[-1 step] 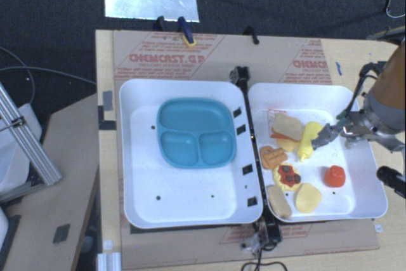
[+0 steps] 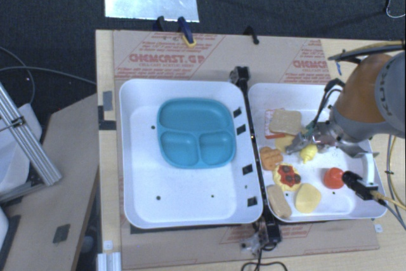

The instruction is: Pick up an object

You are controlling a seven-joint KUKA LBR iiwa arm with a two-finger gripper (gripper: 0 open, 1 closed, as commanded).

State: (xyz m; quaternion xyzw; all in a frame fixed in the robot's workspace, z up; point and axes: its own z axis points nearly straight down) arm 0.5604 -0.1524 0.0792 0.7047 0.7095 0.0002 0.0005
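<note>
Plastic [image 2: 193,139], smooth and sky blue, forms the divided tray lying in the left bin [image 2: 143,200]: a rounded square with one wide compartment across the top and two smaller ones below. The bin itself is a shallow white tub with rounded corners and a few small dark dots on its floor. The right bin [image 2: 279,95] is of the same make and holds a scatter of toy food. A tan slice of bread [image 2: 285,120], flat and squarish, lies near its upper left. Below it sits an orange lumpy piece [image 2: 271,157], then a flat piece with red and dark spots like a pizza slice [image 2: 287,176], a pale oblong bun [image 2: 279,201] at the lower left corner, a pale yellow rounded piece [image 2: 308,198], and a glossy red tomato [image 2: 332,177] to the right.

The arm comes in from the right, its orange band [image 2: 361,89] bulky above the grey wrist, and tilts down and leftward into the right bin. The gripper [image 2: 303,146] sits low over the bin's middle, pointing left. A small bright yellow object [image 2: 308,152] lies right at its tip, touching or just beneath the metal; whether the fingers are spread or pinched on it cannot be told from this angle. The bread is just above and left of the tip, the tomato nearby to its lower right.
</note>
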